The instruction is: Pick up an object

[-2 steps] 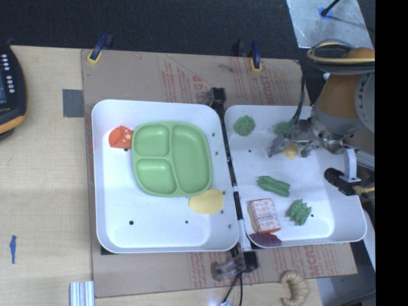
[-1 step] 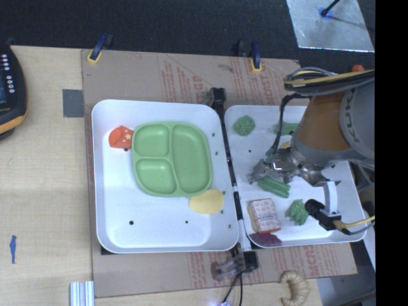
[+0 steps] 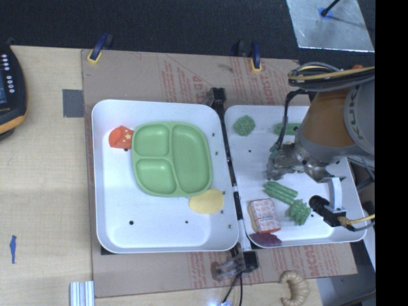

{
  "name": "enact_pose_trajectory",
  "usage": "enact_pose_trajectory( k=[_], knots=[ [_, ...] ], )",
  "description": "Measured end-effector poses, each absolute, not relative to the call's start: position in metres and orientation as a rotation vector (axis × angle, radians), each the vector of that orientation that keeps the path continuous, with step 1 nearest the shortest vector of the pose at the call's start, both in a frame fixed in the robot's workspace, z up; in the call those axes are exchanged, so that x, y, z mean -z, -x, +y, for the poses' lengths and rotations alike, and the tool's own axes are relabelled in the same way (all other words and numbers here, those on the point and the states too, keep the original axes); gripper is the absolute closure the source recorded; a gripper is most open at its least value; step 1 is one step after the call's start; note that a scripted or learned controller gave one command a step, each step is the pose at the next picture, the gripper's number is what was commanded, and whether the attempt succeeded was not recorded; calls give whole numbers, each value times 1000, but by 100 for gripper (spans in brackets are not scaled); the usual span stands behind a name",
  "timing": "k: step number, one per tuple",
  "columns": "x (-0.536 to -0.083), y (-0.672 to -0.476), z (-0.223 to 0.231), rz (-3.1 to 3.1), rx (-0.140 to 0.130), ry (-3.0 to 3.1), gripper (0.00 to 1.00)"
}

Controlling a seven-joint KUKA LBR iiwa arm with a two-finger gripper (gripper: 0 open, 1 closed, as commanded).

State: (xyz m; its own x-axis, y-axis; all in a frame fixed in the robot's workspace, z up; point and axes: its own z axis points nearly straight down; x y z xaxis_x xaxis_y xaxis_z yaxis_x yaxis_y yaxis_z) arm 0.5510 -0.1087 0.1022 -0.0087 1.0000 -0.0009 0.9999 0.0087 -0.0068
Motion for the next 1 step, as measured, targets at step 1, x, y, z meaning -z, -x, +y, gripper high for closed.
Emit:
enact_pose_trajectory(
  k=[1],
  knots=[
    [-102,-551,-109,-2228,-8,2210,0]
  ],
)
